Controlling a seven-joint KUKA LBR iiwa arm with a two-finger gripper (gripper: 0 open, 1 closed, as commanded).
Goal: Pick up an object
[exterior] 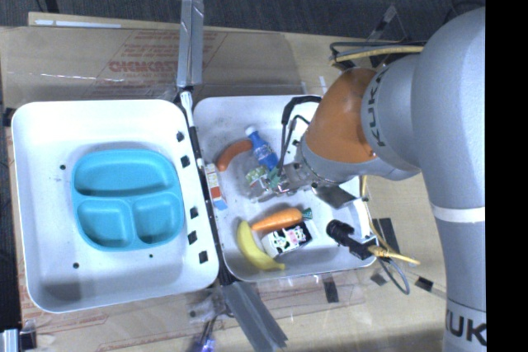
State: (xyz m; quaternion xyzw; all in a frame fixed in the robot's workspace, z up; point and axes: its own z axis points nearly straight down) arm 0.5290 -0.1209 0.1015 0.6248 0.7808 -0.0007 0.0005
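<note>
In the right white bin (216, 113) lie an orange sausage-shaped toy (233, 152), a clear bottle with a blue cap (261, 154), a carrot (276, 218), a yellow banana (253, 247) and a small black-and-white carton (288, 239). A small orange and white packet (214, 184) lies against the bin's left wall. My gripper (279, 179) is low in the bin's middle, right over the lower end of the clear bottle. The orange-banded wrist behind it hides the bin's right part.
The left white bin (33, 136) holds a blue divided tray (128, 195). A raised divider runs between the two bins. Cardboard covers the bench around them.
</note>
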